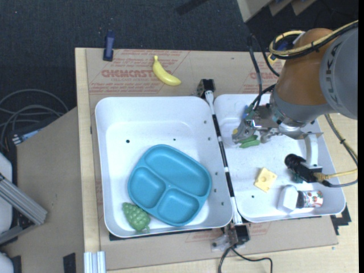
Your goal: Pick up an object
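The gripper (247,132) hangs low over the far left part of the right bin (254,205), close to the wall it shares with the left bin (149,123); whether it is open or closed cannot be told from this angle. Touching its tip, on the side nearer the camera, lies a small green piece (249,143) on the bin floor, and it is unclear whether the piece is gripped. Further toward the camera from the gripper sits a yellow wedge (265,180), and beyond that, to the view's right, a white container with a red label (300,198) lies on its side. To the gripper's left in the view, across the wall, a blue divided plate (169,183) rests in the left bin with a green bumpy thing (135,216) touching its near corner. Well away up-left, a banana (165,74) lies on the bench (128,73).
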Available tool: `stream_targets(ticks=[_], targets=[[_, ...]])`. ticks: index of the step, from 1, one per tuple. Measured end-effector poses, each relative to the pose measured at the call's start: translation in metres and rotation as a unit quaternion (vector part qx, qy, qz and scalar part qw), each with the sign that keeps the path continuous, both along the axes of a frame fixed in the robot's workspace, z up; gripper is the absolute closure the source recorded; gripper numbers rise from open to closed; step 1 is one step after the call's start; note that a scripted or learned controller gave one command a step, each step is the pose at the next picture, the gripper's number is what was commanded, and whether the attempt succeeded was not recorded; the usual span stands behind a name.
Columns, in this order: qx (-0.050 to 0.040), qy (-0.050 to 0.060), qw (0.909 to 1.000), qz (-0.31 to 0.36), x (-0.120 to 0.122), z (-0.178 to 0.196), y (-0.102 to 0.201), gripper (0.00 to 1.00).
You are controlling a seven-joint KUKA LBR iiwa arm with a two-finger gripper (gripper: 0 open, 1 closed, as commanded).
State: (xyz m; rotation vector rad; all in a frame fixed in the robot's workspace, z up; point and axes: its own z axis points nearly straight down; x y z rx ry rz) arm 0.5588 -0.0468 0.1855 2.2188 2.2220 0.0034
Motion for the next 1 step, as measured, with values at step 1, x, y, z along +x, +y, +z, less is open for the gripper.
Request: stream_targets(ticks=[1], targets=[[0.0001, 0.002, 1.0, 0.0, -0.023, 0.025, 0.0213, 1.0]])
